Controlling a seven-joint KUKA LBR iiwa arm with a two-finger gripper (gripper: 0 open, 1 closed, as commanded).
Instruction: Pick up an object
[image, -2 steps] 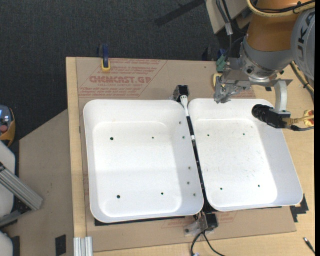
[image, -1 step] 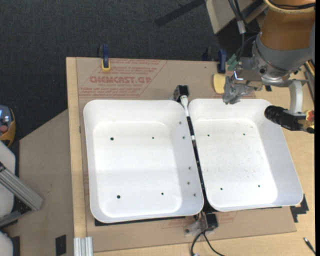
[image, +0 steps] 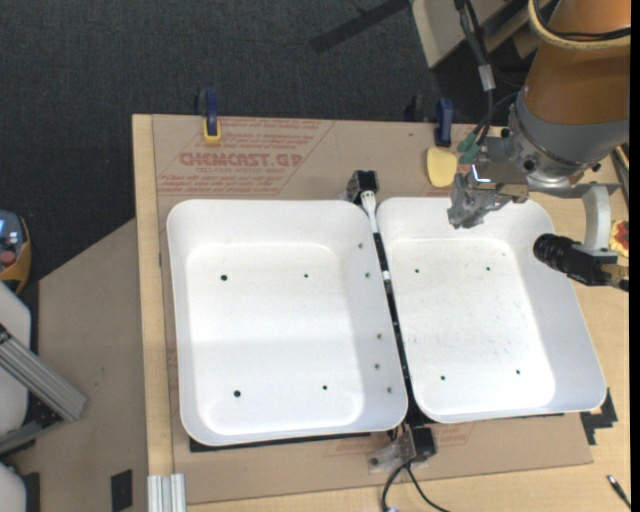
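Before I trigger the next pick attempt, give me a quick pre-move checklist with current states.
1. Gripper position: ok. The gripper hangs over the far rim of the right bin.
2. Target in the bins: not ok. The right bin and left bin show bare white floors with small dark dots.
3. Nearest candidate: not ok. The yellow object lies on the board outside the bins, just beyond the right bin's far rim.
4. Bin layout: ok. They sit side by side, edges meeting.
5. Board fixing: ok. Blue clamps sit on its far edge.
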